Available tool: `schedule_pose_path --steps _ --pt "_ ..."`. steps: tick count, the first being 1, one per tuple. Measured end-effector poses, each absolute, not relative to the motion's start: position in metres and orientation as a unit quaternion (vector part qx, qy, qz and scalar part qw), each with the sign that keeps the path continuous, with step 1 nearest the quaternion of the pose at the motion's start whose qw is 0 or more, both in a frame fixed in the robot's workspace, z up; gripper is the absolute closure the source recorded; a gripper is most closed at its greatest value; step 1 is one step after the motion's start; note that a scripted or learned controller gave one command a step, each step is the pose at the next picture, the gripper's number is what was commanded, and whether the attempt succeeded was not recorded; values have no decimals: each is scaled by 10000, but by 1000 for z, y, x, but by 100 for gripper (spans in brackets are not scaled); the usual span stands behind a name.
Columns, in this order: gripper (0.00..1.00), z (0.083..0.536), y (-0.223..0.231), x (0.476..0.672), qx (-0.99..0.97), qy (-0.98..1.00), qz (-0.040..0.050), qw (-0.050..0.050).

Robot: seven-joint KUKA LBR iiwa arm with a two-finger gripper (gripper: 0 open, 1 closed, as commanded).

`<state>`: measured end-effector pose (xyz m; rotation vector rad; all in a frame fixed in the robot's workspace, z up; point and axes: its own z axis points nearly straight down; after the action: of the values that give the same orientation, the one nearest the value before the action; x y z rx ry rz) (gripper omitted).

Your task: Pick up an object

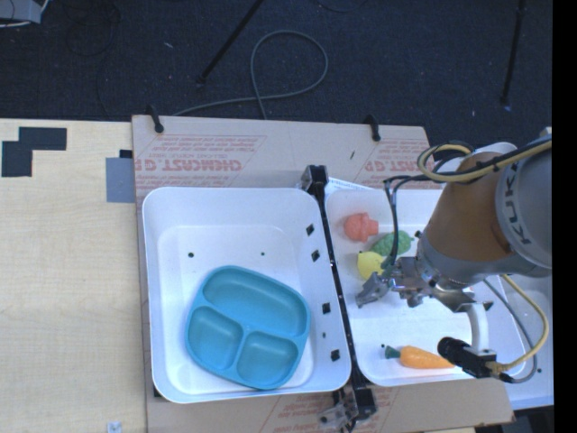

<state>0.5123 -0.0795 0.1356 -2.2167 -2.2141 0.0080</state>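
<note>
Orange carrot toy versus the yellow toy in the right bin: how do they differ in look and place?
The carrot toy is orange, long and tapered, lying near the right bin's front wall. The yellow toy is rounder and sits mid-bin, touching a green toy, close to the gripper. The carrot lies apart from the other toys. Both lie in the same bin.

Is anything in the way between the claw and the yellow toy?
No. The claw sits just below the yellow toy in the right bin, with nothing visible between them. A green toy lies beside it.
</note>
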Motion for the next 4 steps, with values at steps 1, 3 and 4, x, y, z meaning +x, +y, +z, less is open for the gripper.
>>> schedule_pose_path --steps 1,3,4 --pt "0 88 -80 513 -7079 -7063 6 -3" --pt "100 151 -92 508 -7092 -7050 -3 -5" --pt "100 195 -87 512 -7069 -7074 -6 -4"
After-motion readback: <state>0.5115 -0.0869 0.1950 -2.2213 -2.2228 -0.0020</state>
